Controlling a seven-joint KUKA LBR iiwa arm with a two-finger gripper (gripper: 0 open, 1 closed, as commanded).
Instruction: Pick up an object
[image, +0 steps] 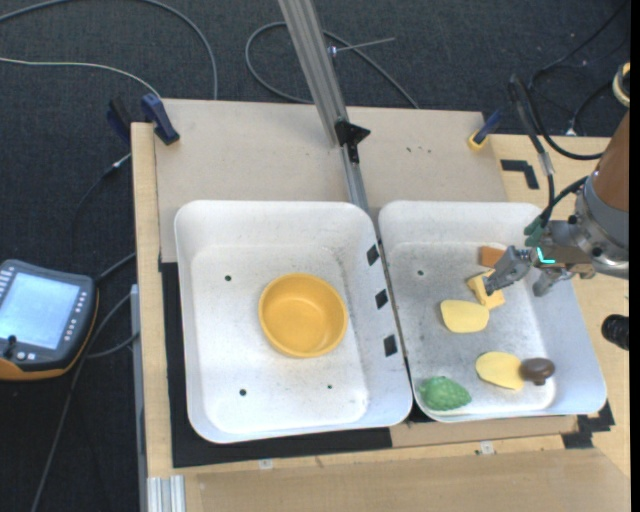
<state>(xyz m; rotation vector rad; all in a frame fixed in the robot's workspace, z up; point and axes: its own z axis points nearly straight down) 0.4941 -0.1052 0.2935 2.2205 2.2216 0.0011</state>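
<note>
The bench is a tan board carrying two shallow white bins side by side. The left bin holds a yellow bowl near its centre. The right bin holds several objects: a pale yellow piece at centre, a small orange-yellow block just beside it at 1 o'clock, a yellow piece touching a brown object at 5 o'clock, and a green object at 7 o'clock.

The gripper hangs over the right bin at 2 o'clock, fingers spread apart, nothing between them; one finger lies close to the orange-yellow block.

Dark carpet with loose cables surrounds the bench. A handheld pendant lies at 9 o'clock.
</note>
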